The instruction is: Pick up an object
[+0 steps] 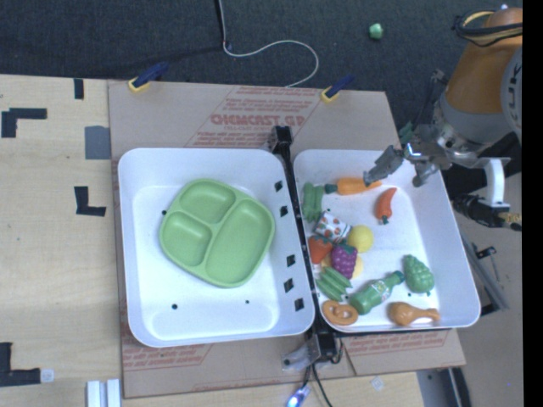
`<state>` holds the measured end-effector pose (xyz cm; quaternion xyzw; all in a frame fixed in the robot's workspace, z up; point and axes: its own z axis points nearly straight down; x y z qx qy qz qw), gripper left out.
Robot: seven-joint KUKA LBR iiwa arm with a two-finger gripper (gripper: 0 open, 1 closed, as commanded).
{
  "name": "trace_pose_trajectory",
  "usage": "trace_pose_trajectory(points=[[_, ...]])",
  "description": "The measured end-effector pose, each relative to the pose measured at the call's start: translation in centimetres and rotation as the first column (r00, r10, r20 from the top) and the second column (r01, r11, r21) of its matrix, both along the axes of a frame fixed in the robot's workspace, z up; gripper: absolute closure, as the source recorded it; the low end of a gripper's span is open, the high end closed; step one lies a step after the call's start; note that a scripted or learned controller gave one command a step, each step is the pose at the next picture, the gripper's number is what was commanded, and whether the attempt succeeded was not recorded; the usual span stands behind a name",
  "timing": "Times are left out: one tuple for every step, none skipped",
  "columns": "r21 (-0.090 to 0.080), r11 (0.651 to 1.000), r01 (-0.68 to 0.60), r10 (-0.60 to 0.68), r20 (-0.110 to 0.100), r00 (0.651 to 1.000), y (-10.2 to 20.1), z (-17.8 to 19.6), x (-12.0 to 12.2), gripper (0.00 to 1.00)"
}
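Nearest the camera, along the front edge of the right bin (458, 253), lie a toy drumstick (413, 315), a small brown pretzel-like ring (340, 314) and a green bottle (376, 292) tilted on its side. Just behind them sit a bumpy green vegetable (417, 273), a bunch of purple grapes (344, 258) and a yellow lemon (361, 238), crowded toward the bin's left wall. Further back, a red chili pepper (386, 203) rests apart from the heap, and an orange carrot (353, 186) lies near the back edge beside a green pepper (313, 200). The gripper (401, 166) hangs over the back right corner of this bin, its two fingers spread apart with nothing between them, one tip close to the carrot's end. In the left bin (140, 253) a green divided plate (217, 231) sits alone near the middle.
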<state>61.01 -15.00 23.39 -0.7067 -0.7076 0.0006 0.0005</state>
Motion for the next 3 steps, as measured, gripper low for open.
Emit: trace_pose_trajectory(points=[[0.005,1.000,0.002,-0.001,-0.014,1.000,2.6,-8.3,-9.2,0.00],[0.001,1.000,-0.009,0.009,0.003,1.000,11.4,-4.8,-6.4,0.00],[0.004,1.000,-0.010,0.010,0.005,1.000,18.7,4.7,-12.4,0.00]])
